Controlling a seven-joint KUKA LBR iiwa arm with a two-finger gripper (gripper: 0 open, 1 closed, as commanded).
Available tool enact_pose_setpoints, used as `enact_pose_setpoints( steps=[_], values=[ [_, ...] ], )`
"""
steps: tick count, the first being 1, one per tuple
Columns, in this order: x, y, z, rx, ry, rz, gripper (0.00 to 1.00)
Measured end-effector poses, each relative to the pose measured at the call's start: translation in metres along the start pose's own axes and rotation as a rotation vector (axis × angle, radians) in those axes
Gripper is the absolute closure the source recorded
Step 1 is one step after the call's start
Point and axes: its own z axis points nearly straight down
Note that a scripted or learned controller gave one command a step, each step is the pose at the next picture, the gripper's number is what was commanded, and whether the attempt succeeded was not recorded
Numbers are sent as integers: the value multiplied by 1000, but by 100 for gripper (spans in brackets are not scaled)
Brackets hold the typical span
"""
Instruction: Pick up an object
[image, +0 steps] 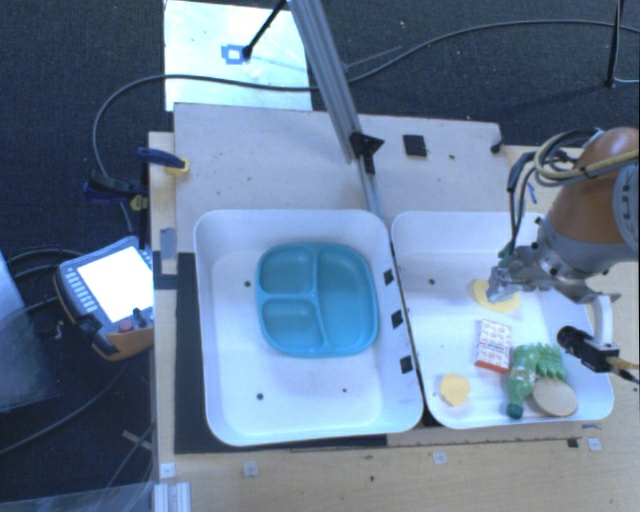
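In the right bin (430, 250) lie a flat yellow disc (492, 296), a small red-and-white card box (493, 345), a green bottle-like toy (527, 368), a tan round piece (554, 398) and a small yellow piece (455, 388). My gripper (507, 279) hangs low over the yellow disc, near the bin's right side, its tip right at the disc's upper edge. Nothing shows between its fingers from this angle. The arm's orange band and grey wrist (590, 225) rise to the right.
The left bin (225, 340) holds a blue divided plate (318, 299). A slanted metal pole (335, 80) crosses the bench's back. A teach pendant (105, 295) lies off the bench at left. Cables hang by the wrist.
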Motion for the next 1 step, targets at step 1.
enact_pose_setpoints(
  steps=[1],
  values=[
    [3,4,-44,-1,0,-1,100]
  ],
)
